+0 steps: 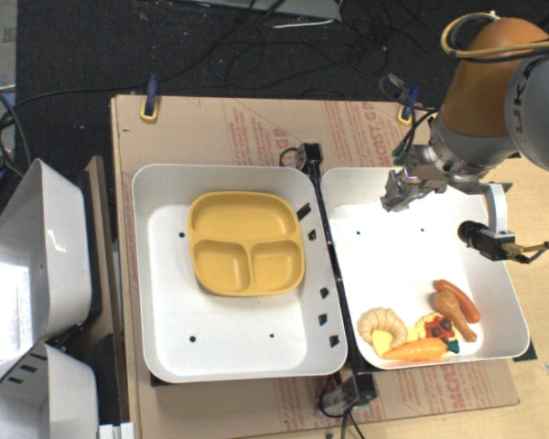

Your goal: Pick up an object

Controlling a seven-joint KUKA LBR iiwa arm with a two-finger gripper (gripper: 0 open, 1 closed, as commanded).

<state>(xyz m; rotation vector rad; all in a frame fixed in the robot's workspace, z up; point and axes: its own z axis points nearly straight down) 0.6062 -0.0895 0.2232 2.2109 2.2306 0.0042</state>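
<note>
My gripper [401, 193] hangs over the far left part of the right bin [375, 236], with nothing visible between its fingers. Toy foods lie clustered at the near edge of that bin: a pale shrimp-like piece [382, 322], an orange carrot [416, 349], a reddish-brown sausage [457, 300], a brown piece [455, 319] and a small multicoloured item [436, 327]. They sit well below and to the right of the gripper in the camera view.
The left bin [165, 337] holds a yellow three-compartment plate [246, 242]. A black divider [325, 254] runs between the bins. White tubs [37, 254] stand off the bench at the left. Clamps [149, 108] hold the board's far edge.
</note>
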